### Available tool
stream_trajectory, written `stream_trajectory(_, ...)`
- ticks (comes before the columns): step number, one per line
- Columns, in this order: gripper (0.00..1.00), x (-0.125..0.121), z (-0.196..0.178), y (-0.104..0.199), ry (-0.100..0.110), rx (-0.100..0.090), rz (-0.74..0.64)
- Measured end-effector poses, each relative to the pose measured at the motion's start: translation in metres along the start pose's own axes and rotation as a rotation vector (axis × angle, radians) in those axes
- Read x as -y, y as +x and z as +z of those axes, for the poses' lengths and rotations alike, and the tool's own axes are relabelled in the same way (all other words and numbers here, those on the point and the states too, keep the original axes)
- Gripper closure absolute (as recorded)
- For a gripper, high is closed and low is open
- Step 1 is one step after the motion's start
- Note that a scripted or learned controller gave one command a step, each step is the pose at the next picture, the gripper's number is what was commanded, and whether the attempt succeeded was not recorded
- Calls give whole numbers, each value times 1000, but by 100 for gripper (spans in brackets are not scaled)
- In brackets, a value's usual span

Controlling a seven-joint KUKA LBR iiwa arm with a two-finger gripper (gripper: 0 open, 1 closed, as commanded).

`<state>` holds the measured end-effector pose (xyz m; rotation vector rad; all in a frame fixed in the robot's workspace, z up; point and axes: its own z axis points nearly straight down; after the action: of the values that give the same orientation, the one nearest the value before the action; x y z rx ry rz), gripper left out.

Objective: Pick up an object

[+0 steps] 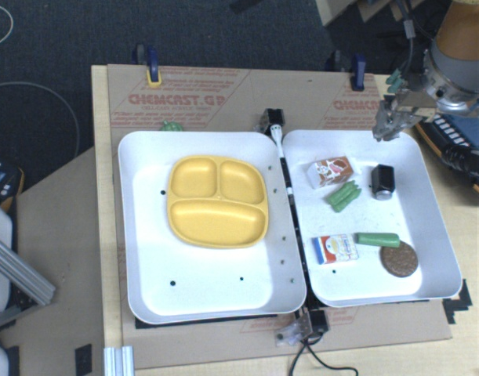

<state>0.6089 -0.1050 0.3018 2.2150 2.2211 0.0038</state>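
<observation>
Nearby: yellow divided plate (218, 200) in left bin (145, 288); small black box (382, 181) unobstructed, right bin (435, 225). Pincer (386, 128) above rim, grip state unclear.

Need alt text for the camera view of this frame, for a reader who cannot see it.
The gripper hangs over the far rim of the right bin, which holds a brown disc, a green-handled tool, two small packets, a green piece and a black object. The left bin holds a yellow divided plate.
</observation>
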Motion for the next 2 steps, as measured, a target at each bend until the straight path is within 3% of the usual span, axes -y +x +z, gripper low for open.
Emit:
stream_trajectory(1,100,41,31,58,12,-5,-3)
stream_trajectory(2,100,88,53,152,11,-7,-7)
